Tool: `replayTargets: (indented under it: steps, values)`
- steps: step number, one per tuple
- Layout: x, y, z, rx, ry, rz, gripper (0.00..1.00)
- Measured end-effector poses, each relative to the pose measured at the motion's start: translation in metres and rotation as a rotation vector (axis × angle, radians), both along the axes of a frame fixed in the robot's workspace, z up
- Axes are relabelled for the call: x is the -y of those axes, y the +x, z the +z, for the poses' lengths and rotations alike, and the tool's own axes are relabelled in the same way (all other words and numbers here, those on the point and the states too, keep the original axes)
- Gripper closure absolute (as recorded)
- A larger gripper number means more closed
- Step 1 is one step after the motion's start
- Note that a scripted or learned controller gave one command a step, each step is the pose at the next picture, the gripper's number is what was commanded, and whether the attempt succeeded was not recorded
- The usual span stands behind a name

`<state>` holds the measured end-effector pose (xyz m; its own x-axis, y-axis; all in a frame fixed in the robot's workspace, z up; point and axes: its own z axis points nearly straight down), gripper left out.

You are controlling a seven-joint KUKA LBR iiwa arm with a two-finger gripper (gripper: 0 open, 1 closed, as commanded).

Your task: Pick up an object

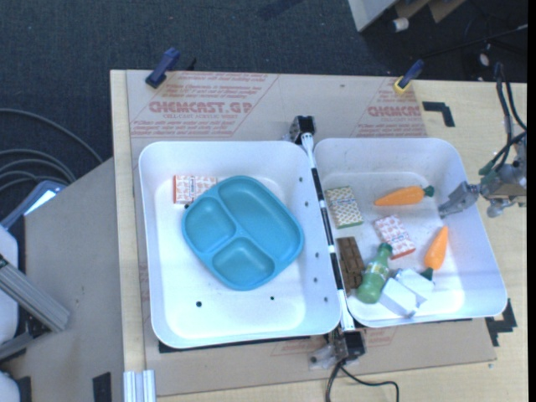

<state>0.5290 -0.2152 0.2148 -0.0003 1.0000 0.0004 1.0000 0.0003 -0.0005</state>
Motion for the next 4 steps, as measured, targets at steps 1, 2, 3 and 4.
replayTargets:
  steps: [1, 2, 3, 4]
  values:
    - [0.004, 0.0, -0.12, 0.001, 0.006, 0.004, 0.0]
    - [0.007, -0.001, -0.11, 0.002, 0.001, 0.001, 1.0]
    - [-0.047, 0.021, -0.128, 0.005, 0.0, 0.001, 1.0]
    - [-0.111, 0.001, -0.014, 0.001, 0.0, 0.001, 1.0]
